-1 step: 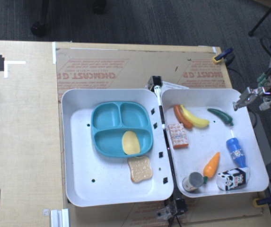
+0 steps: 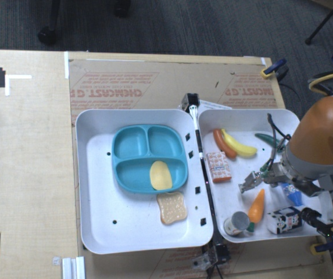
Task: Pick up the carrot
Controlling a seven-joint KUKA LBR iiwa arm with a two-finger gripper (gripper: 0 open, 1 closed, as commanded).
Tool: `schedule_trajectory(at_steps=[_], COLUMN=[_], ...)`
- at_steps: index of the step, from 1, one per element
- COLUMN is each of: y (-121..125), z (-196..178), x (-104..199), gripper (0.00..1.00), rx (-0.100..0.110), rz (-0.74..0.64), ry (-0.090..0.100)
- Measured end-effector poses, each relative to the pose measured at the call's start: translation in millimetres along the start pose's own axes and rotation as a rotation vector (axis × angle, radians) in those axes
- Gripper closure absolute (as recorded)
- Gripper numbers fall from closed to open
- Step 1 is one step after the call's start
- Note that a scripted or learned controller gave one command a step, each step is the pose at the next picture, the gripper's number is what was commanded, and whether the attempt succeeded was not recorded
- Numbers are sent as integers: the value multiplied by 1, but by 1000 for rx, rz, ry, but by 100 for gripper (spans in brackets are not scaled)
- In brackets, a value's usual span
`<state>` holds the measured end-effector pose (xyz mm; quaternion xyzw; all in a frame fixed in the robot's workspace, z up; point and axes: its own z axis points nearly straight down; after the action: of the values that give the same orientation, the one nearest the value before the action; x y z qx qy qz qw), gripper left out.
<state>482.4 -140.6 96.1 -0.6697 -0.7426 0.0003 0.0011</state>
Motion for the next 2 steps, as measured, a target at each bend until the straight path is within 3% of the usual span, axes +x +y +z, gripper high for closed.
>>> schedule_trajectory(at_steps=[1, 2], y=[0, 2], z=[5, -5], x=[35, 34], gripper=[0, 100], rx=[-2, -7], rz=[-452, -444], ry=[-1, -3])
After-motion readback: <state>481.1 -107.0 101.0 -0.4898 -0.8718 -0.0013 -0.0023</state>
